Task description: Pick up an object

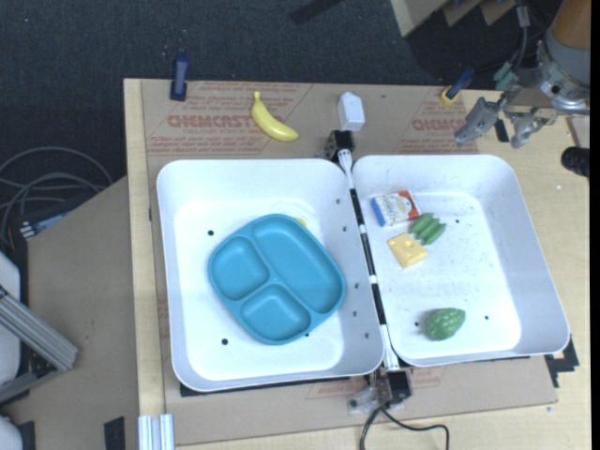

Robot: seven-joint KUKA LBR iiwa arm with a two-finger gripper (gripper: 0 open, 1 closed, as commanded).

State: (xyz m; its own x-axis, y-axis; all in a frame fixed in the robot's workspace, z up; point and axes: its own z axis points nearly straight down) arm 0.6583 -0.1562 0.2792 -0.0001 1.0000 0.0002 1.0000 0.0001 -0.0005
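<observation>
Gripper (497,123) hanging above the bench past the far rim of the right bin (525,242), fingers spread wide, nothing between them. Nearest pickings down and to the left inside that bin: red-and-blue packet (394,206), green pods (427,227), yellow cheese wedge (407,249). Green lumpy toy (444,322) well apart, by the near wall.

Pincer (497,127) open above right bin (530,242) rim; blue tray (274,277) in left bin (178,251).
</observation>
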